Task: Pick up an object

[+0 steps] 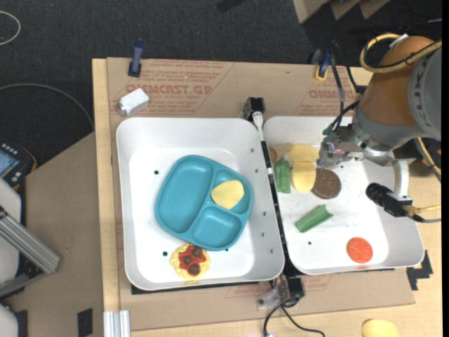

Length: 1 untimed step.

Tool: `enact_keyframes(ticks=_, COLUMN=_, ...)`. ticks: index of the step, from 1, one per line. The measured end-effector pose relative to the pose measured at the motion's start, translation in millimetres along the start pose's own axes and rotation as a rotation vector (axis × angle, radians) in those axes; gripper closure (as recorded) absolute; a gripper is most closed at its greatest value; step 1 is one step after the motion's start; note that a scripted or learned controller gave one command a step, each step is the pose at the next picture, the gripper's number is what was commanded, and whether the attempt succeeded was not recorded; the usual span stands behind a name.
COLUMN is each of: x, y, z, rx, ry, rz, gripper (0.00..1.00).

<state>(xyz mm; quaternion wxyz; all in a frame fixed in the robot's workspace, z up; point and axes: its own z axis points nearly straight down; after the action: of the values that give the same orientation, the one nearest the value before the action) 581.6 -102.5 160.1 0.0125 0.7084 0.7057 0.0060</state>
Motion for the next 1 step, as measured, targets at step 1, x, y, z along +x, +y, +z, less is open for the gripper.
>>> enact_keyframes(ticks=1, x=-0.1, y=0.8, z=-10.1, rx=-0.002, ry=-0.001, rz=0.0, gripper=1.0)
